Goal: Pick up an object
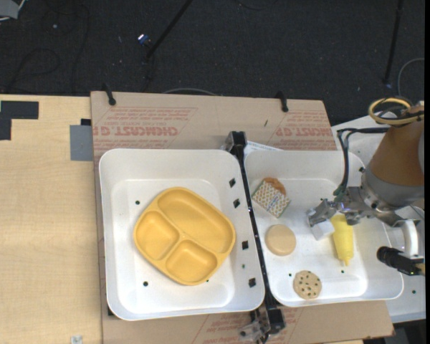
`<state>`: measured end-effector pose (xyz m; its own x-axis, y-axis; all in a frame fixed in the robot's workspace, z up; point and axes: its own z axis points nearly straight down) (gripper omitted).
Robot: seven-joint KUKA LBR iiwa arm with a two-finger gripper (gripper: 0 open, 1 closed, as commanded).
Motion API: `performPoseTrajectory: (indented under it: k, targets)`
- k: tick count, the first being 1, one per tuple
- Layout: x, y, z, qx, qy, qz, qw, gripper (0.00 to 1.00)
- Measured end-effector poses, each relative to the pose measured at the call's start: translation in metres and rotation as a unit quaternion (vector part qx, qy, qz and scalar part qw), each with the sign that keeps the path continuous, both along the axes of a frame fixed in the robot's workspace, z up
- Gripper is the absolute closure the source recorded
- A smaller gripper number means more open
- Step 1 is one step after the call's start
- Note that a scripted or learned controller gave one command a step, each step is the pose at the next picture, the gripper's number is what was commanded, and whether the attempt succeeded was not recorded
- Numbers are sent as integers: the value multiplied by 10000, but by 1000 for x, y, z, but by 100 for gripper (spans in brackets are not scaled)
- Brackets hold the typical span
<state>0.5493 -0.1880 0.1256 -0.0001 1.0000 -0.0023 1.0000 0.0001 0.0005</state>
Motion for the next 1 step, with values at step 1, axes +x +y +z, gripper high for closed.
performPoseTrajectory:
  k: [1]
  targets:
    - [4,-3,-11,-28,-65,-13,10000,0]
